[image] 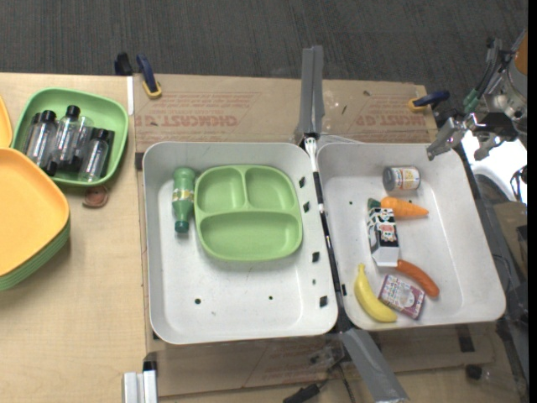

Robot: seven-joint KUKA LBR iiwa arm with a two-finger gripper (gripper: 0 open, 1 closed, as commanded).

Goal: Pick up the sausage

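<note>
Orange-red plastic sausage (419, 278) lies in right white bin (478, 225), between milk carton (385, 236) and pink packet (401, 295). Gripper (464, 138) hangs spread and empty over bin's far corner, presumably staged before descent.

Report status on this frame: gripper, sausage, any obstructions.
Gripper up at right bin's far right corner, nothing between its fingers. Sausage lying in right bin, untouched. Pink packet and milk carton crowd it, banana nearby.

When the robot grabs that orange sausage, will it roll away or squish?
The sausage looks round and smooth, so it may roll or slip. It probably is a light toy. The pink packet beside it might block rolling that way.
</note>
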